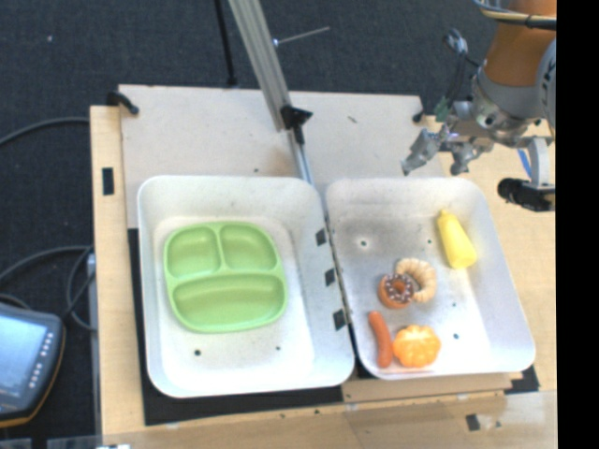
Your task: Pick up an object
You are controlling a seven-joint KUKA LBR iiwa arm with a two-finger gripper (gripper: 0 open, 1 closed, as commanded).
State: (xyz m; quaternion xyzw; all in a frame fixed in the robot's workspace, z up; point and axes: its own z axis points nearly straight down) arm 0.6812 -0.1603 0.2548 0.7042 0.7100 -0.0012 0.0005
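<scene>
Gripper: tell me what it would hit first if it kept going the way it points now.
Probably the far rim of the right white bin, since the gripper points down toward it; depth is unclear from this slanted view.

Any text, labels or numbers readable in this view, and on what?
None readable. The pendant at the lower left has a screen and rows of buttons, all too small and blurred to read. The green plate, the toy food and the bins show no print.
</scene>
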